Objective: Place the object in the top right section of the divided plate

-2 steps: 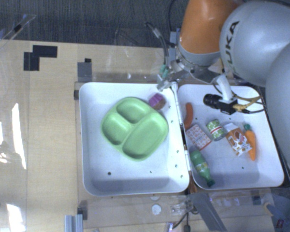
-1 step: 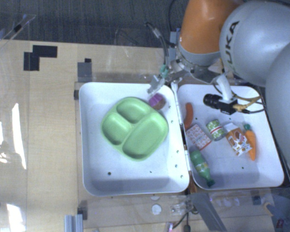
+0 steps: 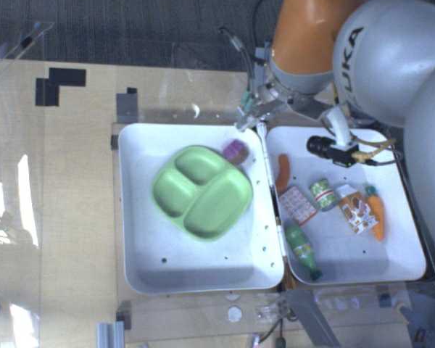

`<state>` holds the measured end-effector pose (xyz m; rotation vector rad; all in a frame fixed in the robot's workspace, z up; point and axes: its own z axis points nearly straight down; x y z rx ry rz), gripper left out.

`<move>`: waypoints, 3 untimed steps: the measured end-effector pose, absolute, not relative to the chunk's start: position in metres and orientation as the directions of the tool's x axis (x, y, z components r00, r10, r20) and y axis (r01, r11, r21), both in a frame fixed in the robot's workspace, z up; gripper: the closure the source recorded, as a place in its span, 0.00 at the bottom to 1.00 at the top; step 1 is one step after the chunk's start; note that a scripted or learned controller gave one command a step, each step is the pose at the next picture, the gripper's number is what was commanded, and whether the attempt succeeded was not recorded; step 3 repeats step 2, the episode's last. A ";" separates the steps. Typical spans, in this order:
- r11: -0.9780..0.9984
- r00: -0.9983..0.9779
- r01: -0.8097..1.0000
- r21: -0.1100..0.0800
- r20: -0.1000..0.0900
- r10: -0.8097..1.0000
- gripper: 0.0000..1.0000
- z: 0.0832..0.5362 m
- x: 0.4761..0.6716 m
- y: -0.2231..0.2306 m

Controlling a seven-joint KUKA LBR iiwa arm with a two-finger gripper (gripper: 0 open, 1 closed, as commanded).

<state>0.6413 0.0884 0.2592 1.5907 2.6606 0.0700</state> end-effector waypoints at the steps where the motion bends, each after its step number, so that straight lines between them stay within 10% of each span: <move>1: 0.473 -0.473 0.879 0.060 -0.012 0.881 0.00 0.259 0.641 0.088; 2: 0.474 -0.474 0.878 0.068 -0.013 0.880 1.00 0.271 0.643 0.089; 3: 0.474 -0.474 0.878 0.068 -0.013 0.880 1.00 0.271 0.643 0.089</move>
